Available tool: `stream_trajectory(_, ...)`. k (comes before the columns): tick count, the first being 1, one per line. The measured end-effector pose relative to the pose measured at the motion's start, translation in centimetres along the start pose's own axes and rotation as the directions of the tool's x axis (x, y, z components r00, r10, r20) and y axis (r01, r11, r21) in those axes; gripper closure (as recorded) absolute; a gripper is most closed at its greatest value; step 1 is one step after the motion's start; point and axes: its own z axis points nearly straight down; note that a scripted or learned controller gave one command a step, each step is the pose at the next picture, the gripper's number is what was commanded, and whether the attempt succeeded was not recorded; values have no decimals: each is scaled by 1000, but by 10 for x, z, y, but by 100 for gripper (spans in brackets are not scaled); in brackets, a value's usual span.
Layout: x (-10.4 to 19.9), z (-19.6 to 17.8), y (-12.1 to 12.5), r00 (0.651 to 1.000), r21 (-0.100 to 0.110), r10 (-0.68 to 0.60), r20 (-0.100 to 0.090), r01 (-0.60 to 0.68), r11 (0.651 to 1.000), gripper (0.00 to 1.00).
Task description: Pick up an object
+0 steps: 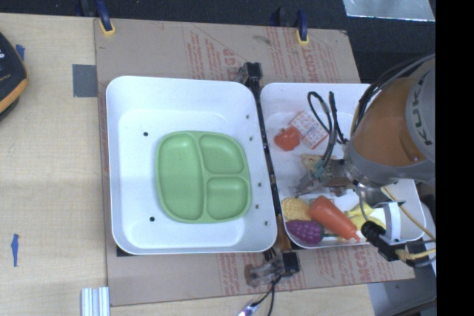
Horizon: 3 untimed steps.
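My arm (392, 129) reaches in from the right and hangs over the right bin (275, 96), wrist low over the clutter, likely lining up on something there. My jaws (324, 175) sit down in the pile near the middle of that bin; can't tell if they're released or clenched, the wrist body blocks the view, and nothing shows as held.

Right bin holds the pickable stuff, bunched toward the near end: carrot (332, 217) lying slantwise, purple eggplant-like piece (304, 232) just beside its tip, corn cob (295, 208) touching both, something yellow (364, 218) partly under my wrist. Farther back: small red tomato-like piece (287, 138) and a red-patterned packet (309, 128), apart from the pile. Black cable loops (323, 113) hang over that end.

Left bin (118, 159) holds one green divided tray (201, 175), flat, centred, three wells with nothing in them. Both bins sit on cardboard on the tabletop (44, 174), clamped at the far edge so they stay put.
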Motion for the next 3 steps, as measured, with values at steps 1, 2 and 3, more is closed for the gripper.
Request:
stream_trajectory(1,-30,8,100,1000,-3,1,-1,-1,1000,0)
stream_trajectory(2,-24,10,49,1000,-1,0,-1,0,1000,0)
stream_trajectory(3,-25,0,49,1000,1,-1,-1,1,1000,100)
